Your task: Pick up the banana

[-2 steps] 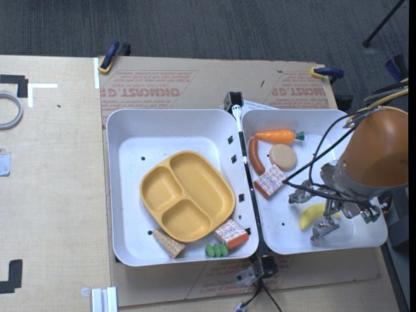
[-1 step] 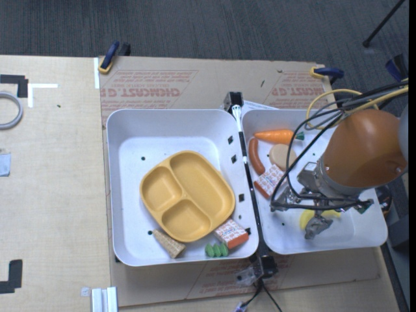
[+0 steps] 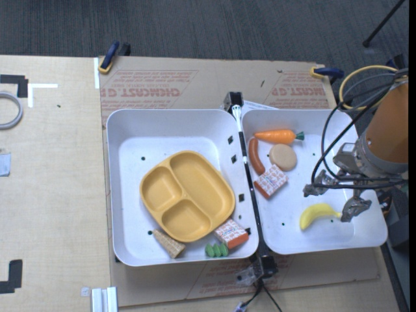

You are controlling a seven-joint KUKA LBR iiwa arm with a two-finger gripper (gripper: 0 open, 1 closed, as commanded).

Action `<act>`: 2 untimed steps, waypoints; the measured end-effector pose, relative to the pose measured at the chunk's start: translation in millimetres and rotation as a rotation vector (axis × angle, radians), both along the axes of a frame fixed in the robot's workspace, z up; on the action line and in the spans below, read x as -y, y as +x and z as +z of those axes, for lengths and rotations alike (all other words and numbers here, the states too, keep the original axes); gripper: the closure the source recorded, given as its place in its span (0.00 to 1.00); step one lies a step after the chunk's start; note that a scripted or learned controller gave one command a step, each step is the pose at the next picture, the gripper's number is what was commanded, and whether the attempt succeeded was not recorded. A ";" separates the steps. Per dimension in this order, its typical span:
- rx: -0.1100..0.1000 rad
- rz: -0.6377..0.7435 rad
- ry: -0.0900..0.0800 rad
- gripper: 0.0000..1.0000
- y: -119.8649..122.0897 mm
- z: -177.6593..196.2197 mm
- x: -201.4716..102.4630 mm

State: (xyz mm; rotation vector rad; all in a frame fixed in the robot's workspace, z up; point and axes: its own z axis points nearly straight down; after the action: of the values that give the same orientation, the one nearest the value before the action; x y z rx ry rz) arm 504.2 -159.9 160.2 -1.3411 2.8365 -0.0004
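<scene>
I see the banana [image 3: 318, 216] lying on the floor of the right bin [image 3: 364, 239], near its front edge and clear of the carrot [image 3: 278, 136], sausage [image 3: 256, 156] and round biscuit [image 3: 283, 157] farther back. My claw [image 3: 333, 205] hangs just above it with fingers spread, one tip on each side, gripping nothing. The yellow divided plate [image 3: 187, 195] sits in the left bin [image 3: 123, 174].

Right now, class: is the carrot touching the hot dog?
Apart. The camera view shows white bin floor between the carrot and the hot dog.
</scene>
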 end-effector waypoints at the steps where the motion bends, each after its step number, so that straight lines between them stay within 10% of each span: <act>1: -0.002 0.149 0.000 0.00 -19.6 -62.8 -29.5; 2: -0.002 0.149 0.000 0.00 -19.7 -62.8 -29.4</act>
State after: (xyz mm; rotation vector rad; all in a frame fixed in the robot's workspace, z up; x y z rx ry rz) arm 484.5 -130.5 97.4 -1.5492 2.7305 0.0009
